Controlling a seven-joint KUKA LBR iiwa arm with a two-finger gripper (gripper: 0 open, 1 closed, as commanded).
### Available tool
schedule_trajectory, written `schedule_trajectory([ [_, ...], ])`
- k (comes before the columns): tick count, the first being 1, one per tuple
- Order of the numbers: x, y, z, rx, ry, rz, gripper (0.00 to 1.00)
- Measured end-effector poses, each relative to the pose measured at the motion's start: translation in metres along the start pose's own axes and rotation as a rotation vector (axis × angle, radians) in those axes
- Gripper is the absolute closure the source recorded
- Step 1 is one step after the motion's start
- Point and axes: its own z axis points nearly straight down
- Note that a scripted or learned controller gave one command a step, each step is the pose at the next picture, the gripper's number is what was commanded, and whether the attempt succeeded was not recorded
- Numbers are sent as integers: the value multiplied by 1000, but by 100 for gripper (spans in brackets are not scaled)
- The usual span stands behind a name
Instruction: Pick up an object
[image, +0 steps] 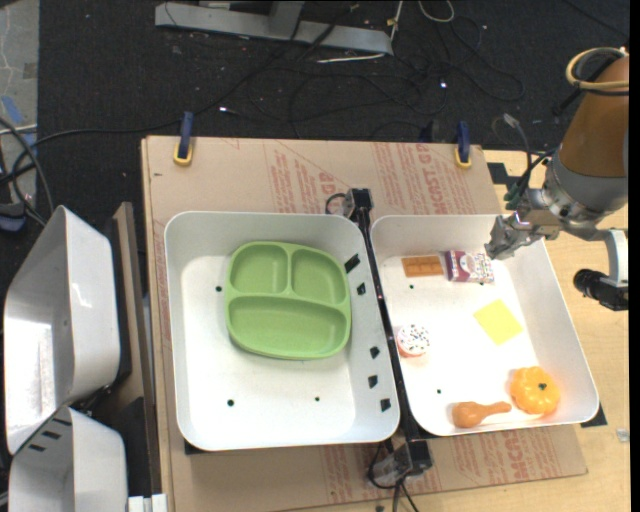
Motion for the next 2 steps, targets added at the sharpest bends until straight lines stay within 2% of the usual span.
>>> schedule_trajectory([
  [1,44,-24,-9,6,3,-4,100],
  [2,103,-35,-13,7,4,-5,100],
])
